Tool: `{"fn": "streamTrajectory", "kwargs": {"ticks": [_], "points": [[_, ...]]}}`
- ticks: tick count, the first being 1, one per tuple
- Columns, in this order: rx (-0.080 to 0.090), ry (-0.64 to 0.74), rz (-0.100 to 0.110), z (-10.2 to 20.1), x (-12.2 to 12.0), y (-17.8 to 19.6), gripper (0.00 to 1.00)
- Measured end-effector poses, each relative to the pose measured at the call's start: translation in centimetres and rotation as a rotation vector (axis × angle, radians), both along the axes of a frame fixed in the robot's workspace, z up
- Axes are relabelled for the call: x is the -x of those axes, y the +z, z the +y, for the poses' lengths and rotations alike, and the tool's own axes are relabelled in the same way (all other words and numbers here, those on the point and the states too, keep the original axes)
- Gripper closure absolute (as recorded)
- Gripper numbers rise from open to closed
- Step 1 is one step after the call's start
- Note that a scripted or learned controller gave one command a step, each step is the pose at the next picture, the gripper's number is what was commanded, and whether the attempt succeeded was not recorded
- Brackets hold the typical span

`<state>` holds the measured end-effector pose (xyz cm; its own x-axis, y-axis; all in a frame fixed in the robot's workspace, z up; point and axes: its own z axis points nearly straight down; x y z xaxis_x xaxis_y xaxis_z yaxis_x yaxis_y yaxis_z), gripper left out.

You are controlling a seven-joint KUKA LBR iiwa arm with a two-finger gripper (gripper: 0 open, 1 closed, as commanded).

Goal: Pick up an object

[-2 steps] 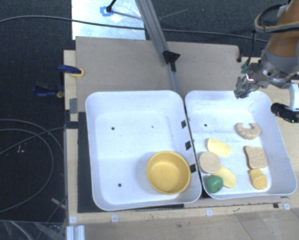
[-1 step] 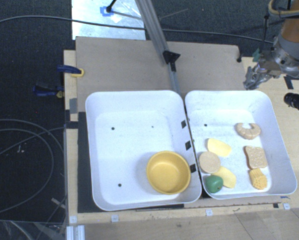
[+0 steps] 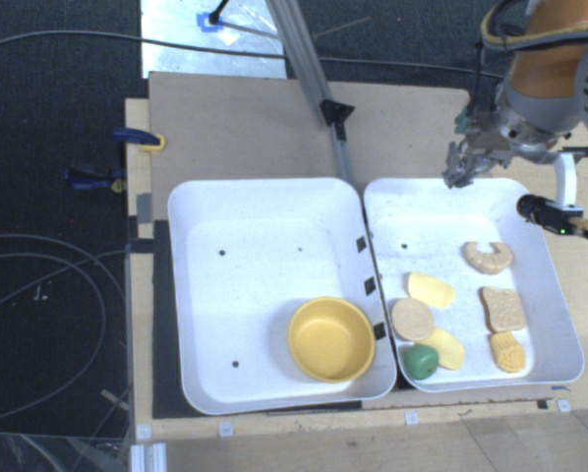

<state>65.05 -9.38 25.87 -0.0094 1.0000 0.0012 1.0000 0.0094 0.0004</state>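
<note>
While the arm (image 3: 555,57) reaches in from the right, its gripper (image 3: 458,173) hangs over the far rim of the right bin (image 3: 422,219), near that bin's back-left corner. Fingers point down; whether they are apart or closed cannot be told at this angle. Nothing shows between them.

Right bin holds 7 items, all well apart from the gripper, in the near and right half:
- croissant (image 3: 488,257), pale tan, curved, toward the right wall.
- toast (image 3: 503,308), brown, just below the croissant.
- corn (image 3: 508,351), yellow, textured, near the front right corner.
- yellow slice (image 3: 430,289), flat, mid-bin.
- cookie (image 3: 411,319), round, beige, touching the slice's lower edge.
- yellow wedge (image 3: 445,348), just right of the cookie's lower side.
- green piece (image 3: 421,362), at the front left corner, touching the wedge.

Left bin (image 3: 225,224) holds 1 yellow bowl (image 3: 331,337), upright, toward its front right corner.

2 bins sit side by side, rims touching, on a brown bench (image 3: 235,126). Blue clamp (image 3: 97,177) with yellow handle at the bench's left edge. Grey pole (image 3: 304,47) slants across the far side.
</note>
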Motion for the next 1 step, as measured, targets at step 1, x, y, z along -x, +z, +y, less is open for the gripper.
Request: {"fn": "streamTrajectory", "kwargs": {"ticks": [1], "points": [[0.0,0.0,0.001,5.36,1.4,-1.46,1.0]]}}
